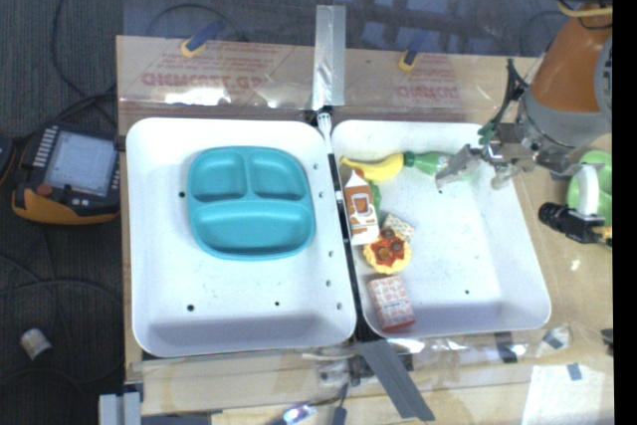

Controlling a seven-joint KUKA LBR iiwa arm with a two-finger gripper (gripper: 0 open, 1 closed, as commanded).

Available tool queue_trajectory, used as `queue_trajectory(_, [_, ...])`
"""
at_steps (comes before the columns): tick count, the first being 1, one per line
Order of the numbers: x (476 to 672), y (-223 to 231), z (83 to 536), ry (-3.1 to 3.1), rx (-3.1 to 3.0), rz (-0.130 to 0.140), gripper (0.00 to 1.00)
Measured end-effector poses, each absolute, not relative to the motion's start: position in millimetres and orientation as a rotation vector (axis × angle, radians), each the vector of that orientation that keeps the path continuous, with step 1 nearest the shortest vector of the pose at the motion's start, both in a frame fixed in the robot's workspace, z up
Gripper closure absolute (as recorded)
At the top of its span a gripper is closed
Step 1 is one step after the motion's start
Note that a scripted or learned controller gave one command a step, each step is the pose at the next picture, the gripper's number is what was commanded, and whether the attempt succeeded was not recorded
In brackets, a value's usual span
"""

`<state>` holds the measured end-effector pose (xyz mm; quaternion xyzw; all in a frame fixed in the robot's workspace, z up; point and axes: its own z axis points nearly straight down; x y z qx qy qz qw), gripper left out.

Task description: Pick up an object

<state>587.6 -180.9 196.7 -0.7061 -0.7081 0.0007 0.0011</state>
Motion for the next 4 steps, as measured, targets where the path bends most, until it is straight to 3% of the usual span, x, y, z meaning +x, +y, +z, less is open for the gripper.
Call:
queue_trajectory(1, [658.2, -143, 192, -2.224, -2.218, 0.004, 0.00])
queue_trajectory(2, [661.6, -210, 96, -2.328, -2.106, -0.006, 0.00])
queue_trajectory(3, [660.8, -211, 104, -2.331, -2.105, 0.004, 1.00])
queue_trajectory(4, [668.4, -139, 183, -2.099, -2.337, 0.004, 1.00])
